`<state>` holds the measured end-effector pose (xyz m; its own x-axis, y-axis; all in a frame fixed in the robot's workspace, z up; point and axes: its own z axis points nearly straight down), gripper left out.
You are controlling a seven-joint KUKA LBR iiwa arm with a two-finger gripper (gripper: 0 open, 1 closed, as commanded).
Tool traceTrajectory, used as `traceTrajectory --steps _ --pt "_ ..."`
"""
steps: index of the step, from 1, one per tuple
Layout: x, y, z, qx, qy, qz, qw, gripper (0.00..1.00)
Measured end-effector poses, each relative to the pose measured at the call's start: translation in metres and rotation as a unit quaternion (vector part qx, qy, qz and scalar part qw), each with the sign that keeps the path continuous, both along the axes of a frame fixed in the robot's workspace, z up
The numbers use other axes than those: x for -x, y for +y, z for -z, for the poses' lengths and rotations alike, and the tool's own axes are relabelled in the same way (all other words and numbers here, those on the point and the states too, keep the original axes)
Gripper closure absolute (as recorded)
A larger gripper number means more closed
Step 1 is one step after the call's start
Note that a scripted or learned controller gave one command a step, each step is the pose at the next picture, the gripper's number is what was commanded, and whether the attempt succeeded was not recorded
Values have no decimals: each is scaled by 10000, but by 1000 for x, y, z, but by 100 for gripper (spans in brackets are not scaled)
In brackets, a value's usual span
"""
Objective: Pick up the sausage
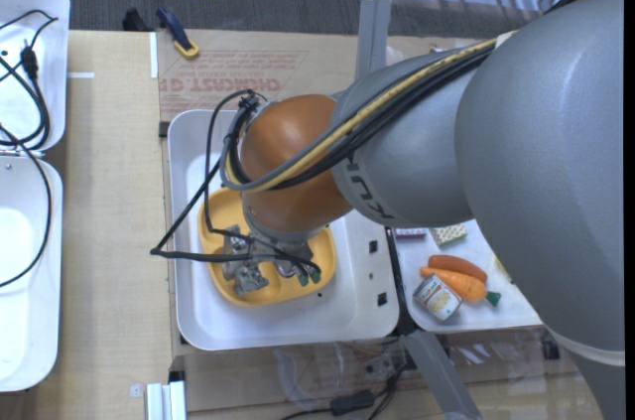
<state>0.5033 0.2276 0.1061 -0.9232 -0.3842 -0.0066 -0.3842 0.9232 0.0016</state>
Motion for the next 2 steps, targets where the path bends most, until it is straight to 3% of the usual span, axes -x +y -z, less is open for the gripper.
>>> traceTrajectory --steps 1,2 --pt "-6 1 -194 12 9 -740 9973 100" --pt "-22 1 -132 14 23 -721 9974 100"
